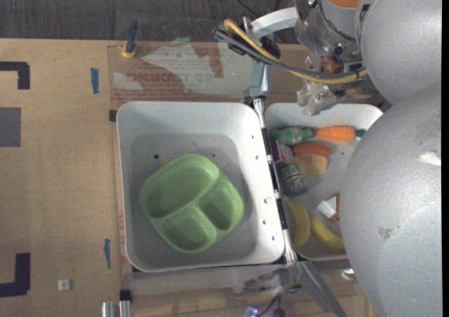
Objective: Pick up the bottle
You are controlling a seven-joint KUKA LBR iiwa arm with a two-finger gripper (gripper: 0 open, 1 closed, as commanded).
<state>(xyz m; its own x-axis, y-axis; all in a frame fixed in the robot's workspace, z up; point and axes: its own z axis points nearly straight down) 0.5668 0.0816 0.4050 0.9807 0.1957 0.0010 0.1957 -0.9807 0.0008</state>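
Bottle (292,135) lies in right bin (365,109) beside carrot (338,133), bananas (309,224); left bin (133,126) holds green tray (191,202). Jaw state unclear.

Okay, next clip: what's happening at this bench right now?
A grey robot arm reaches in from the right over the right bin, whose job is to pick up the bottle. Its end effector sits near that bin's far edge, with nothing seen in it. The green bottle lies on its side in the right bin, next to a carrot, a dark can and bananas. The left bin holds a green divided plate.
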